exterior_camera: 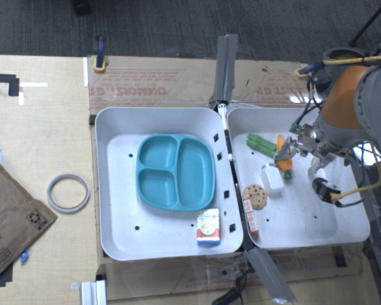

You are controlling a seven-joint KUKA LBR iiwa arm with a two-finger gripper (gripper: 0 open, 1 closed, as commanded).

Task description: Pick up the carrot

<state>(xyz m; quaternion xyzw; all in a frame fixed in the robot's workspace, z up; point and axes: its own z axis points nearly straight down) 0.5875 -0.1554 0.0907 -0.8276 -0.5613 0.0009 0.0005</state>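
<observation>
Orange carrot (282,153) seemingly sits clamped between the end effector (287,152) fingers.

Bright, even overhead light | soft short shadows | mild glare on white bin (352,230) wall below gripper (286,154) | sharp focus throughout

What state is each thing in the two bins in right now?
carrot: at the gripper tip, apparently raised off the right bin floor.
green vegetable: lying flat, right bin.
white block: resting under the carrot.
cookie: lying flat.
blue plate: upright, left bin.
small carton: standing near the plate.
</observation>
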